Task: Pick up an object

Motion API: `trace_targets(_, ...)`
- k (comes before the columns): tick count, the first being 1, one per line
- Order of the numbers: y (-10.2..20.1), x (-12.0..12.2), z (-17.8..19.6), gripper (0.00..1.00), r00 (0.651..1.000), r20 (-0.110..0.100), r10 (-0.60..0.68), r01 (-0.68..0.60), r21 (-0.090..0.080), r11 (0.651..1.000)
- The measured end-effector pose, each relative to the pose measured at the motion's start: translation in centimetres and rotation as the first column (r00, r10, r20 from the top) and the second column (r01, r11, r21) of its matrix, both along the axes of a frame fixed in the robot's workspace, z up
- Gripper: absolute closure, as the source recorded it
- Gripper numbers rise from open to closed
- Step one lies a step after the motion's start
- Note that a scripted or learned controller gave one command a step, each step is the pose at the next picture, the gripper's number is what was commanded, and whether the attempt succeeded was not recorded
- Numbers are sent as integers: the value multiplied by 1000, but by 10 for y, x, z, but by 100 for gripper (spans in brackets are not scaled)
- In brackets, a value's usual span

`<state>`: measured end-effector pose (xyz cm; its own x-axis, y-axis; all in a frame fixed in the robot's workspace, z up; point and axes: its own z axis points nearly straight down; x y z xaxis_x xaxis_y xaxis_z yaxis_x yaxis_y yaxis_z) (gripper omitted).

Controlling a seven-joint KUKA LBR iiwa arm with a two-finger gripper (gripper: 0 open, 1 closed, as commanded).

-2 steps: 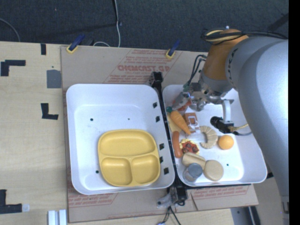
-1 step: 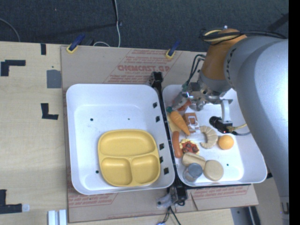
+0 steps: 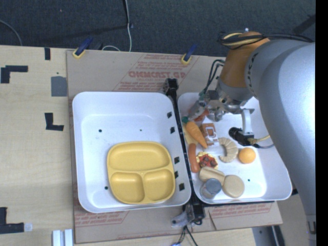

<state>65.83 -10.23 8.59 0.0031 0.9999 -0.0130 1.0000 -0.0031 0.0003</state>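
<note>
The claw [image 3: 207, 109] sits low over the upper left corner of the right bin [image 3: 271, 181], just right of centre in the frame. Whether it is open or closed I cannot tell, and nothing can be made out in its grip.

The nearest candidate is the toy carrot [image 3: 195, 132], lying slantwise against the bin's left wall just below the claw. It looks like light, hard plastic: stiff, smooth and probably a bit slippery, so a grip across its thick middle, not the tapering tip, seems safest.

Close below and to the right lie a croissant [image 3: 229, 149], an orange ball [image 3: 247, 155], a round tan piece [image 3: 233, 185] and a small grey can [image 3: 210, 188], all crowded together.

The left bin [image 3: 87, 111] holds a yellow divided tray [image 3: 140, 171].
</note>
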Motion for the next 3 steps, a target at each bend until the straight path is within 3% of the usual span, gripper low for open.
trace_targets(2,-6,-1,-1,0,1000,-1,4,-4,10,1000)
trace_targets(3,-3,-20,0,0,1000,3,0,0,6,1000)
